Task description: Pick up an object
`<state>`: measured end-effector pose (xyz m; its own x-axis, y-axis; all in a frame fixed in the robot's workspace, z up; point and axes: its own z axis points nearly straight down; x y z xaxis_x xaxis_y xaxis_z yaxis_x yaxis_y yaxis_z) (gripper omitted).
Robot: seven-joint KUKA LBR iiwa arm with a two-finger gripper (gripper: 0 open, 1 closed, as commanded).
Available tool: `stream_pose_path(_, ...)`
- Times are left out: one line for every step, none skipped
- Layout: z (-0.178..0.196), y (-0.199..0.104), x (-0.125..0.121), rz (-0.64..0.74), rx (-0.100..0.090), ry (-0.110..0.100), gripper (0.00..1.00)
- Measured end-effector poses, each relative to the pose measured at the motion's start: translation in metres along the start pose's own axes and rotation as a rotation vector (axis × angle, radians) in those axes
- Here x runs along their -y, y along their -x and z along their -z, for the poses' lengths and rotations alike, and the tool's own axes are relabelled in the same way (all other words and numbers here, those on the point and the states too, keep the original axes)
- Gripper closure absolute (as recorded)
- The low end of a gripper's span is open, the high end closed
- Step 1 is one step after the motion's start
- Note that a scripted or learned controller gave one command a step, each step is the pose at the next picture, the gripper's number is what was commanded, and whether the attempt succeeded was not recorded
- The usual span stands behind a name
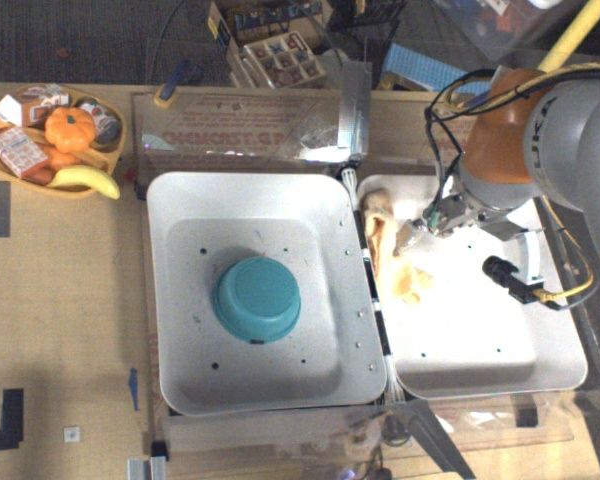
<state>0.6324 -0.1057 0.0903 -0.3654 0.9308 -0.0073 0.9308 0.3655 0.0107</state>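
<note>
Reaching in from the right, the grey arm with its orange band (500, 138) bends down over the right shallow white bin (500, 353), its pincer (430, 218) low near that bin's far left corner; whether it is open or closed cannot be told. A smooth, round teal plastic bowl (258, 299) lies upside down in the middle of the left white bin (180, 218), well apart from the pincer, while a pale yellow crumpled object (412, 284) lies just beside it, toward the near edge.

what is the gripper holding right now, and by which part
It cannot be told. The gripper is low in the right bin, near some pale yellowish pieces, but the view is too washed out to show anything in its grasp.
</note>
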Motion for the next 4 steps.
stream_pose_path(-0.001, 0.008, -0.025, 0.227, -0.003, -0.005, 0.0)
stream_pose_path(0.035, -0.021, 0.047, 0.076, -0.011, -0.016, 0.0)
stream_pose_path(0.002, -0.038, 0.08, 0.221, 0.0, 0.006, 0.0)
stream_pose_path(0.0, -0.008, 0.03, -0.004, -0.002, 0.0, 0.0)
